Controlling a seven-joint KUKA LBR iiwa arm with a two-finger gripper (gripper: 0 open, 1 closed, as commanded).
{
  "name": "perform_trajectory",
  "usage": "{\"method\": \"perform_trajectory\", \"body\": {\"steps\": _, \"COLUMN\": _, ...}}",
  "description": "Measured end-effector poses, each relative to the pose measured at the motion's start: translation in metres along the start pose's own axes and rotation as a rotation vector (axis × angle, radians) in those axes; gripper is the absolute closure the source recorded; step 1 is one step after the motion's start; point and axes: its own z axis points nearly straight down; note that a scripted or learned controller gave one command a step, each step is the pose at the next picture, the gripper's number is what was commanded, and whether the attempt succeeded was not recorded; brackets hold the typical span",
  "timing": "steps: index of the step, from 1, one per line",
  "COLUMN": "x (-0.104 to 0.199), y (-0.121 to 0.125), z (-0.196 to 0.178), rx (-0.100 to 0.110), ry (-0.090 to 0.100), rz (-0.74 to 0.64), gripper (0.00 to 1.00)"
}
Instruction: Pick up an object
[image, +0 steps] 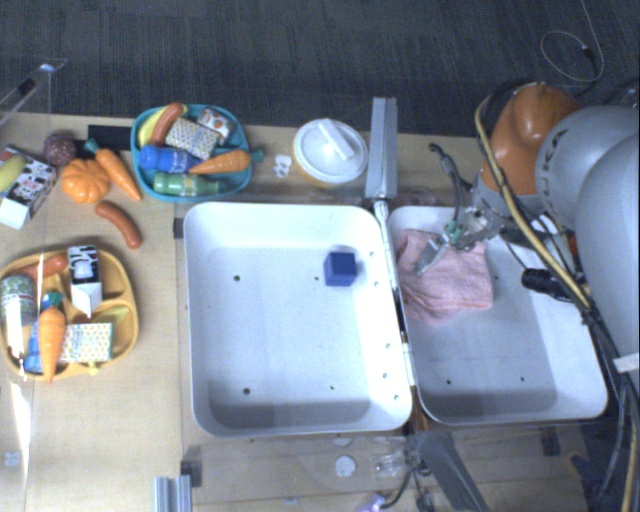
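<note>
Pink cloth (450, 280) — right bin (520, 400) — tool (432, 255) touching.

End effector (432, 255) fingers blurred, perhaps touching pink cloth (450, 283); arm (590, 160) cut off right.

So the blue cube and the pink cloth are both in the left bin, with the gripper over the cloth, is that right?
Not quite. The camera view shows the blue cube alone in the left bin; the pink cloth lies in the right bin. The gripper is over the cloth, as you said.
</note>
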Motion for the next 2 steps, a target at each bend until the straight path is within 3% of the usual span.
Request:
{"method": "perform_trajectory", "body": {"steps": 1, "x": 0.023, "y": -0.032, "z": -0.011, "rx": -0.022, "ry": -0.006, "rz": 0.126, "gripper": 0.00}}
{"method": "perform_trajectory", "body": {"steps": 2, "x": 0.031, "y": -0.012, "z": -0.096, "rx": -0.023, "ry": -0.010, "rz": -0.060, "gripper": 0.00}}
